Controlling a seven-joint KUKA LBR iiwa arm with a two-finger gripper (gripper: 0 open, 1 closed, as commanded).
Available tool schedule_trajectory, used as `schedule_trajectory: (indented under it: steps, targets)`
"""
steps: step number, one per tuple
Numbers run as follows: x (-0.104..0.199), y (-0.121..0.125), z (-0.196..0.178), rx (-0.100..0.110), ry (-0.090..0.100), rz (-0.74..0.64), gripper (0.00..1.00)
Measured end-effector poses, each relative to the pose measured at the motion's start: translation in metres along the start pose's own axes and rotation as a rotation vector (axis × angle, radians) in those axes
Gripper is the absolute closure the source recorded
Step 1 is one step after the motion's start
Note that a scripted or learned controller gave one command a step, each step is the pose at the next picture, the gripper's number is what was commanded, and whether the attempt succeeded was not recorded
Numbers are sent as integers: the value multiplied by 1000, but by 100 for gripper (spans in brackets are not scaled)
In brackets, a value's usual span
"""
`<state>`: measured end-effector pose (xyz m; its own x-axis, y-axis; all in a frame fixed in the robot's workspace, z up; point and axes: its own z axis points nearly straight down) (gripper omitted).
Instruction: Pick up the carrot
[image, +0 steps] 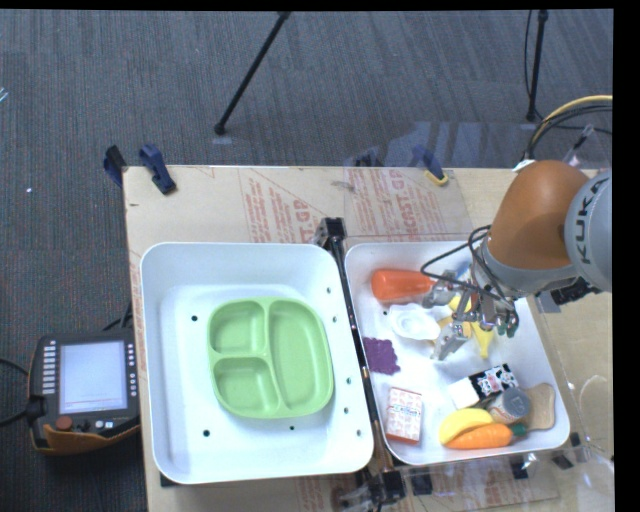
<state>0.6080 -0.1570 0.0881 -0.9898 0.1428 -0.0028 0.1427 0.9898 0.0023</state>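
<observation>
Lowest in the right white bin (556, 395), an orange plastic carrot with a green tip (487, 436) lies along the front wall, touching a yellow banana-shaped toy (464, 424) just behind it. Small orange-and-white carton (404, 414) sits to their left, purple scrap (380, 354) farther back. Tool (470, 325) hangs over mid-bin, well apart from the carrot; spread or pressed together, cannot tell. Larger orange piece (402, 285) lies at the back. Left white bin (170, 400) holds a green divided plate (270, 357).
</observation>
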Motion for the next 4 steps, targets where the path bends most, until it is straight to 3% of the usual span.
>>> schedule_trajectory:
  steps: [3,4]
  targets:
    - [0,0,0,0,0,-1,0]
    - [-24,15,0,10,23,259,0]
